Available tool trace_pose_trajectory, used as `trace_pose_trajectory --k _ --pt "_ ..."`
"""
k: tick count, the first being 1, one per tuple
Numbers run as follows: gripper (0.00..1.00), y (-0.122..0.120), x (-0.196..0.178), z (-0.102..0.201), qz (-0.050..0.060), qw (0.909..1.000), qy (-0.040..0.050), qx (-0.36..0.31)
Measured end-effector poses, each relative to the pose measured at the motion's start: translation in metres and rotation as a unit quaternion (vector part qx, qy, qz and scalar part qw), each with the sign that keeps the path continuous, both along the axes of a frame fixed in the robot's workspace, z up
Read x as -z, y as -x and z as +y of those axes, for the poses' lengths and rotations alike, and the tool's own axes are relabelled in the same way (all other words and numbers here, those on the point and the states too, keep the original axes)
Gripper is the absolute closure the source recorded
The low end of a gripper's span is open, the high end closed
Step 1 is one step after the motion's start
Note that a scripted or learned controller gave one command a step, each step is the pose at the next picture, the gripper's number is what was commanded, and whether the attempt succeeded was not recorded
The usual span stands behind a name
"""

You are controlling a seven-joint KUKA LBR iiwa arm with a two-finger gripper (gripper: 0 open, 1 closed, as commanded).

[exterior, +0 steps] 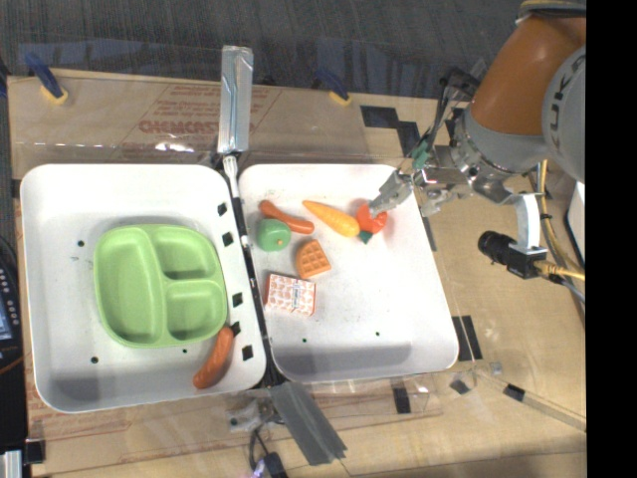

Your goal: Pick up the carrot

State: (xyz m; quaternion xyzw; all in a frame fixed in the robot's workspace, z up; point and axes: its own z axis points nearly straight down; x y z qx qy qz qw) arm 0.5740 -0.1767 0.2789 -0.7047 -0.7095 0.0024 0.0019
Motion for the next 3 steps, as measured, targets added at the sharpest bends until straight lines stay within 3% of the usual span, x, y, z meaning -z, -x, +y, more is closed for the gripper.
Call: trace_pose_trajectory --k 1,2,3 --pt "0.00 -0.058 0.114 0.008 0.002 1.0000 -0.0007 -0.002" --pt "0.00 -0.084 0.189 -0.004 -0.002 1.0000 -0.0013 -0.007" --pt "0.00 -0.054 0.189 -0.008 -0.001 0.9999 0.0001 0.014"
